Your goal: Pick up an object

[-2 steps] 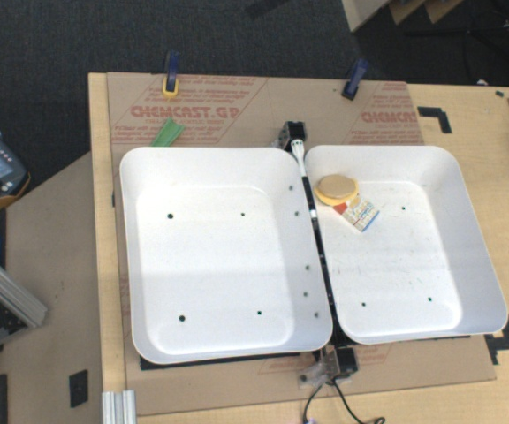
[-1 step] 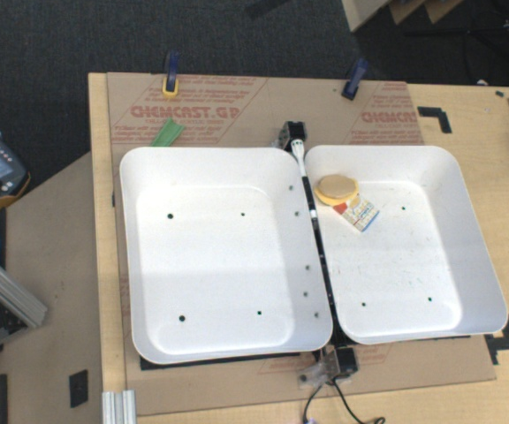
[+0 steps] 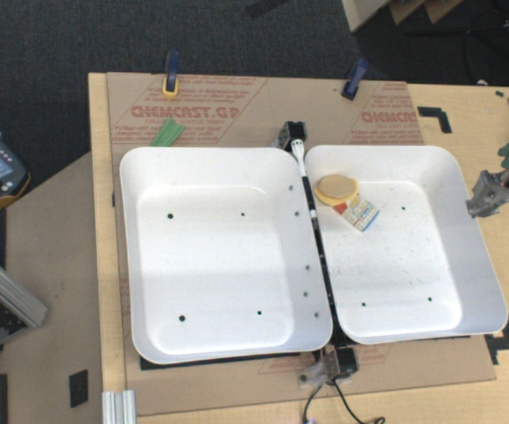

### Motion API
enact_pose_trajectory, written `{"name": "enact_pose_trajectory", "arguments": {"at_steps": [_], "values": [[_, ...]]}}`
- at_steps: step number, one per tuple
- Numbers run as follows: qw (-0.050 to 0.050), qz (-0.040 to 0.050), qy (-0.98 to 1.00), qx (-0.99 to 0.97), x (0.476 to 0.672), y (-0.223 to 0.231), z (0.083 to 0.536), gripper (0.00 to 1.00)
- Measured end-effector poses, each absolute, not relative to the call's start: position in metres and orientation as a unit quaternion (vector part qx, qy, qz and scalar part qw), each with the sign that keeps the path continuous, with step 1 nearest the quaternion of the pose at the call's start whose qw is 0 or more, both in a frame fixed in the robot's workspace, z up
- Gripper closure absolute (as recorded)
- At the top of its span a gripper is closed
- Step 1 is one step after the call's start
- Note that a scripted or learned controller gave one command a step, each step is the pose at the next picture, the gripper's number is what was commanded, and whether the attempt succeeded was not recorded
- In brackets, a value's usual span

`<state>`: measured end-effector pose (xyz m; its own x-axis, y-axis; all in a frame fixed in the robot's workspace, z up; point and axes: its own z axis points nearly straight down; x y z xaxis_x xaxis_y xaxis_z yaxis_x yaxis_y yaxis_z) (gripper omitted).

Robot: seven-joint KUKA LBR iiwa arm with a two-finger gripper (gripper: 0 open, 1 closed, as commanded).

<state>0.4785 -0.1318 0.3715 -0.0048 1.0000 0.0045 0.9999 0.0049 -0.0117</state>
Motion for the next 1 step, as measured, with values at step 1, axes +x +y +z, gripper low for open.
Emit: {"name": "enact_pose_trajectory", "arguments": {"at_steps": [1], "values": [[0.004,0.002,-0.708,-0.707,0.4787,-0.1097,0.2885,1.0]]}}
